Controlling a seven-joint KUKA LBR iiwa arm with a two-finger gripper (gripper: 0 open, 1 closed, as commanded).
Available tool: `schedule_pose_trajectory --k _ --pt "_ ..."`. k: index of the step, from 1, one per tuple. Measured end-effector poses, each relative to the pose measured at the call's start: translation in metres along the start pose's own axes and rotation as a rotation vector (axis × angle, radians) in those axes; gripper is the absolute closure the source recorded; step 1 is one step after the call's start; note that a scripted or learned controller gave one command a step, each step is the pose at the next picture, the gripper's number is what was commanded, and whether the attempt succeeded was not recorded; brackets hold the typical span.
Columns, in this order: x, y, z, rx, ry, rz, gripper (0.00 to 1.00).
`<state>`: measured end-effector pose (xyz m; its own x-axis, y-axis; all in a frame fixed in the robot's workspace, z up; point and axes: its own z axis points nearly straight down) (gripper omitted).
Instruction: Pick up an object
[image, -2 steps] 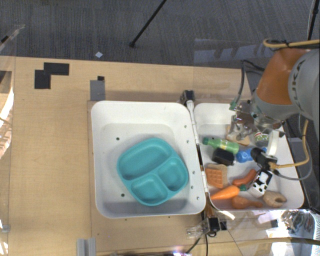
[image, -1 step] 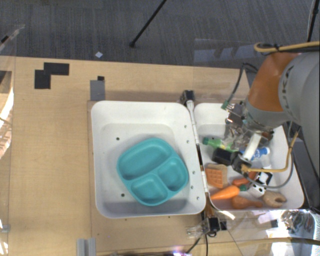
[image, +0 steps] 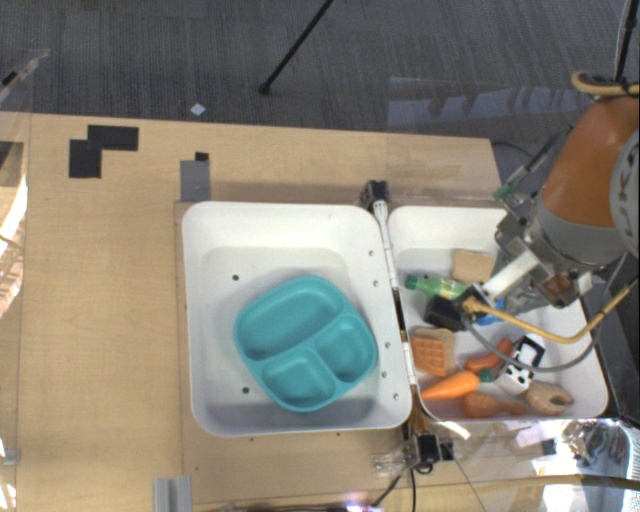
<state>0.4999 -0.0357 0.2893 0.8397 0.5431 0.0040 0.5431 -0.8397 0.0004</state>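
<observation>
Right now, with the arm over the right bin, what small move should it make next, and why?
Probably ease the gripper down and a little toward the view's bottom, at the die. The gripper sits over the right bin holding nothing I can see, and the die lies close, with the carrot near it.

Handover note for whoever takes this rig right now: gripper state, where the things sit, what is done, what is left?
Gripper: above the right bin, toward its right side; no held object visible.
Things: carrot, waffle, green bottle, tan block and die all lie in the right bin. Teal plate lies in the left bin.
Done: nothing lifted.
Left: grasp one object and raise it.
</observation>
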Motion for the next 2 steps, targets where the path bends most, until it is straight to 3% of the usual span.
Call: schedule_pose_trajectory --k 1,2 --pt "-0.018 0.006 0.020 0.002 -0.004 0.361 1.00" --pt "-0.016 0.005 0.010 0.004 -0.005 0.343 1.00"
